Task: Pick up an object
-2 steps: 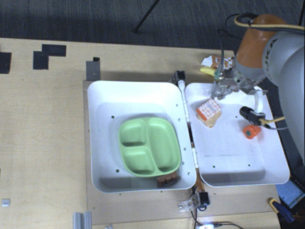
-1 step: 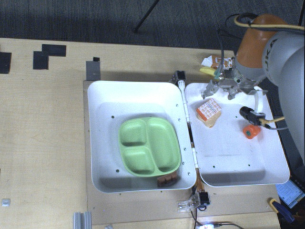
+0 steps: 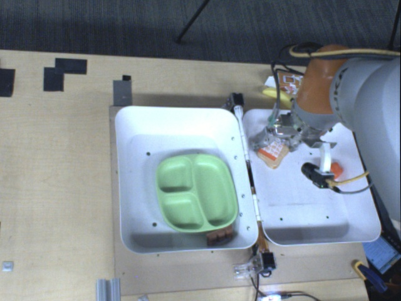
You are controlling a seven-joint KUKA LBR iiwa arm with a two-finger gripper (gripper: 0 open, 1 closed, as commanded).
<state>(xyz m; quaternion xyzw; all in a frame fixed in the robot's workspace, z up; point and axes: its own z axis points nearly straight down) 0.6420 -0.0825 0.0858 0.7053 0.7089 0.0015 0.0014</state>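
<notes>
My gripper (image 3: 277, 135) hangs over the far left part of the right bin (image 3: 313, 221). Right under and in front of it lies a small orange and white packet (image 3: 273, 155), touching or nearly touching the gripper's tip. I cannot tell whether the packet is between the fingers. A small red-orange object (image 3: 337, 168) lies further right in the same bin, partly hidden by the wrist's fittings. The left bin (image 3: 135, 168) holds a green divided plate (image 3: 195, 192), with a small brown object (image 3: 219, 236) at the plate's near edge.
A yellow item (image 3: 274, 93) and a patterned box (image 3: 289, 80) lie on the bench behind the right bin, partly hidden by the arm. The ridge between the bins (image 3: 247, 168) runs just left of the gripper. Black markers lie on the bench at the far left.
</notes>
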